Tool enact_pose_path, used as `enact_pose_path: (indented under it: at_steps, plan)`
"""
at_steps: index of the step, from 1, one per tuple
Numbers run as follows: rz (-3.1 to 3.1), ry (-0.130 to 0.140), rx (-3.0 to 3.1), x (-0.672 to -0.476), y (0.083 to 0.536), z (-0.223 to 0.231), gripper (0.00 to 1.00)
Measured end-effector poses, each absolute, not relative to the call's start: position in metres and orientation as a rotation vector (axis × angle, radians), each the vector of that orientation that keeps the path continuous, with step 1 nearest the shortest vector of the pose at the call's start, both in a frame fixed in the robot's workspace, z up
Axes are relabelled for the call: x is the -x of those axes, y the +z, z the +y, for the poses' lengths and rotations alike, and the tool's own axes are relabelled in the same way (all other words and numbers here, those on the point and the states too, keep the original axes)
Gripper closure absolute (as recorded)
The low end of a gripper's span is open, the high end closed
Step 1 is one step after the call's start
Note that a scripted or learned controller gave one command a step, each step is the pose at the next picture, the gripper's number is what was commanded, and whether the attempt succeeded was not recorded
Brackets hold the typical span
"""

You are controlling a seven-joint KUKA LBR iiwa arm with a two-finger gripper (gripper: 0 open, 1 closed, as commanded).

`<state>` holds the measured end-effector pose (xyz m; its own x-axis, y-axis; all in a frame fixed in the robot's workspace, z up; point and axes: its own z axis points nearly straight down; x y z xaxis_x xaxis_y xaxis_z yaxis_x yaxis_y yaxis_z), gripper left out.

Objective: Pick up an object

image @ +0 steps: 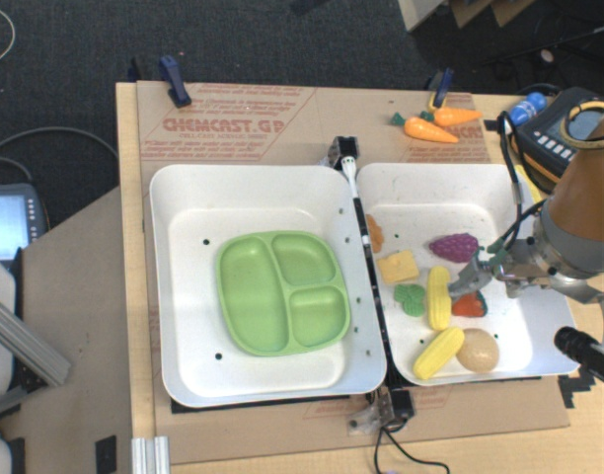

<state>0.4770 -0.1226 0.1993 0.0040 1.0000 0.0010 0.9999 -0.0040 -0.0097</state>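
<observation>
You see the gripper (468, 282) low in the right bin (420, 181), over a red toy (469, 306) beside the corn (438, 297); you cannot tell its grip state.

A dark grey carpet floor (65, 38) surrounds the brown table (233, 117); a thin white cable (45, 134) lies at the left.

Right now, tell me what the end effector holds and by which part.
It cannot be told. The end effector sits low in the right bin, right over a red item beside the corn; no grasp is visible.
</observation>
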Motion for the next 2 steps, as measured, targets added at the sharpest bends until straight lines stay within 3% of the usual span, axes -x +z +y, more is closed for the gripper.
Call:
enact_pose_path:
  at_steps: [1,2]
  plan:
    - [-2.225,-0.002,2.229,-0.500,0.082,-0.126,0.00]
    - [-2.221,-0.002,2.226,-0.498,0.095,-0.125,1.00]
